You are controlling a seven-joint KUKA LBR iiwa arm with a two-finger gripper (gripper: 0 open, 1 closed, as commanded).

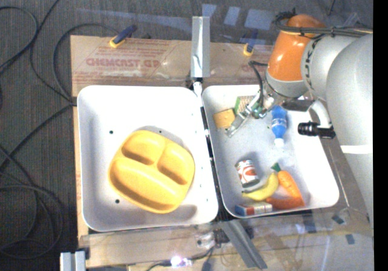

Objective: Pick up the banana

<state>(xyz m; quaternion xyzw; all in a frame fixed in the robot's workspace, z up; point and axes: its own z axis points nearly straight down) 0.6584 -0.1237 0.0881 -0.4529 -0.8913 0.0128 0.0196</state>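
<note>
The banana (pixel 264 188) lay wedged between can (pixel 246 173) and carrot (pixel 290 185); whether the jaws were open was unclear; descend squarely over its middle

The divided plate (pixel 152 171) lies in the left bin (pixel 91 106). In the right bin (pixel 327 194), the banana (pixel 264 188) lies at the near side between the can (pixel 246 172) and the carrot (pixel 290 185), with the bottle (pixel 278 123) behind them.
</note>
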